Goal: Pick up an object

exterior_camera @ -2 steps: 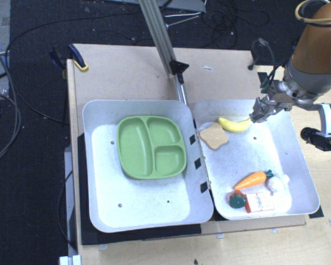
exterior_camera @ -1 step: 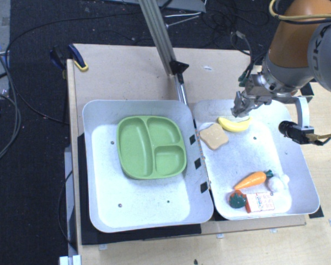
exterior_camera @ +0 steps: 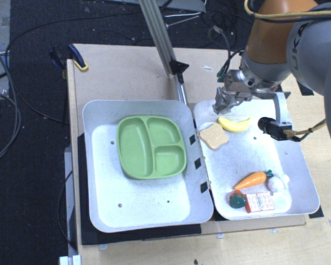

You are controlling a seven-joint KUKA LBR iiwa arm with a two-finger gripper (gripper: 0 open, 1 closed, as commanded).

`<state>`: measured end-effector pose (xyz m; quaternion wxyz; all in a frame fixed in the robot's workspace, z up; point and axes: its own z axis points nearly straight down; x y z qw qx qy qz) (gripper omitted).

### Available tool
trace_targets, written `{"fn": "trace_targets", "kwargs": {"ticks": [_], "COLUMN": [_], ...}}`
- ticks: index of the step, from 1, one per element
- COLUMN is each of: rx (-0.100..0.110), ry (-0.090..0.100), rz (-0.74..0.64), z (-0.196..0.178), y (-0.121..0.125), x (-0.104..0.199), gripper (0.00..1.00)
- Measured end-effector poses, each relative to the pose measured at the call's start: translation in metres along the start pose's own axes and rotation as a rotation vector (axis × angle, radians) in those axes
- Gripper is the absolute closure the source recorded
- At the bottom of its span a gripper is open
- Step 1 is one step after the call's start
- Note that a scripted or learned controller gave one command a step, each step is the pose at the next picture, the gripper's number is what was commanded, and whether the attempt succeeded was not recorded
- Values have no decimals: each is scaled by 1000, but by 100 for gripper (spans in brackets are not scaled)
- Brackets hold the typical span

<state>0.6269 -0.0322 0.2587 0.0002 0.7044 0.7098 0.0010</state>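
Note:
My gripper (exterior_camera: 227, 107) hangs low over the back left corner of the right bin (exterior_camera: 298, 164), just above and left of a yellow banana (exterior_camera: 234, 124). A tan slice of bread (exterior_camera: 213, 136) lies next to the banana, a little nearer the front. Toward the front right of that bin lie an orange carrot (exterior_camera: 250, 180), a small red and white carton (exterior_camera: 260, 202), a dark red and green piece (exterior_camera: 237, 200) and a white piece (exterior_camera: 278, 184). Nothing shows between the fingers.
The left bin (exterior_camera: 99, 203) holds a green divided plate (exterior_camera: 152, 146) in its back half. A slanted metal pole (exterior_camera: 160, 32) rises behind the bins. A blue and yellow tool (exterior_camera: 77, 58) lies at the bench's back left corner.

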Motion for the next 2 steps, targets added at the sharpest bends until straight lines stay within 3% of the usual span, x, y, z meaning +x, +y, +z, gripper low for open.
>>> {"fn": "trace_targets", "kwargs": {"ticks": [2], "rx": [3], "ry": [0], "rz": [0], "z": [10], "y": [8], "x": [115], "gripper": [100]}}
